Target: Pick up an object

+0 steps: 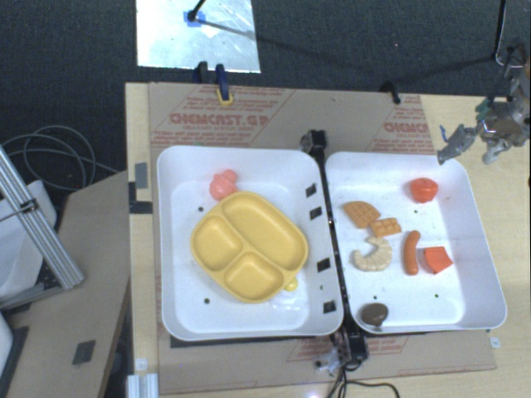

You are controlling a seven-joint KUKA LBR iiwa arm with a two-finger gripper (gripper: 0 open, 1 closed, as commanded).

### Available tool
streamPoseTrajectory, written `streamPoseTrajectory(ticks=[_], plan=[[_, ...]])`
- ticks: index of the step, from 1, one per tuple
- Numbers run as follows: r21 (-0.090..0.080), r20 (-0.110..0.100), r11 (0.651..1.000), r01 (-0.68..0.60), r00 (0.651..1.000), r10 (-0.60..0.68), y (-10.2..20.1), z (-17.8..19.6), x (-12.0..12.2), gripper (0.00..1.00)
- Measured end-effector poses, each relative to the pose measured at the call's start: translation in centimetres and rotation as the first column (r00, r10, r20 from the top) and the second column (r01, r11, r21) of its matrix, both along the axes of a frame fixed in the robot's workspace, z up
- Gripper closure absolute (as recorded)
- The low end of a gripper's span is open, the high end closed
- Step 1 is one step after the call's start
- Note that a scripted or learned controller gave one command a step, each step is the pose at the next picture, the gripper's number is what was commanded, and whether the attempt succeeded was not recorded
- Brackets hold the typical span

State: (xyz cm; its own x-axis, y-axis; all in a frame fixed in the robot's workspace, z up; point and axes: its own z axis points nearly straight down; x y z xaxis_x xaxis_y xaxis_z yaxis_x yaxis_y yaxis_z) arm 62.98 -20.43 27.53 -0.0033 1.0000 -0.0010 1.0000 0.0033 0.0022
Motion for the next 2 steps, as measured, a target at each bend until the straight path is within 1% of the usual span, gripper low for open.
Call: streamPoseTrajectory(ticks=[1, 2], plan=[[0.005, -0.013, 1.0, 0.004, 1.0, -0.004, -0.2, -13.9, -4.3, 0.0], [0.003, -0.007, 1.0, 0.002, 1.0, -0.002, 1.4, -19.4, -8.0, 0.0]])
